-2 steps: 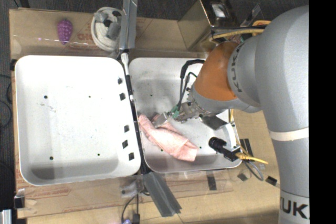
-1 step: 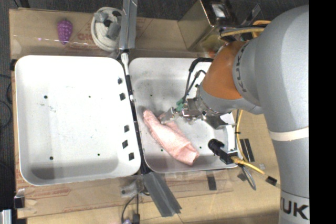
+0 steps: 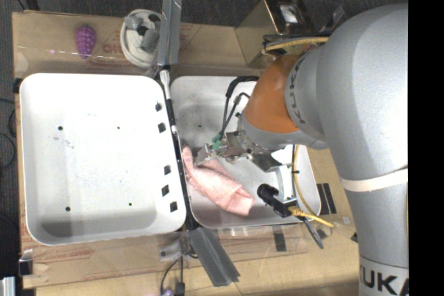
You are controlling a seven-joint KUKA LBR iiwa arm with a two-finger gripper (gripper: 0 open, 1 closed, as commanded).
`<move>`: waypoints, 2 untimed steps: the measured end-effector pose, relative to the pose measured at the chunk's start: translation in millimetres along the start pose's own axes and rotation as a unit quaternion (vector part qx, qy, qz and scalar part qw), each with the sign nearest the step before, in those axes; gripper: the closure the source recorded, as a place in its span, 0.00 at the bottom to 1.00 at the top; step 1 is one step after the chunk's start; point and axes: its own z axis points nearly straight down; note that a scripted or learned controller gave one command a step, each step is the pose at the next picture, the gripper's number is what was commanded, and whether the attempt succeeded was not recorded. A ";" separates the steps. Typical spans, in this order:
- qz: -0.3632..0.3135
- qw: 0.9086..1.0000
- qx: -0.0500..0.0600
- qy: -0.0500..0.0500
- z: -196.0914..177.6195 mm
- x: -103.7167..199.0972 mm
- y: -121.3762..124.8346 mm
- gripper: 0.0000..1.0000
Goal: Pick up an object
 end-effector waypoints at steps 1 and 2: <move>-0.003 1.000 0.002 0.001 -9.2 0.8 0.1 1.00; -0.042 0.999 0.000 -0.001 -142.1 14.6 52.1 1.00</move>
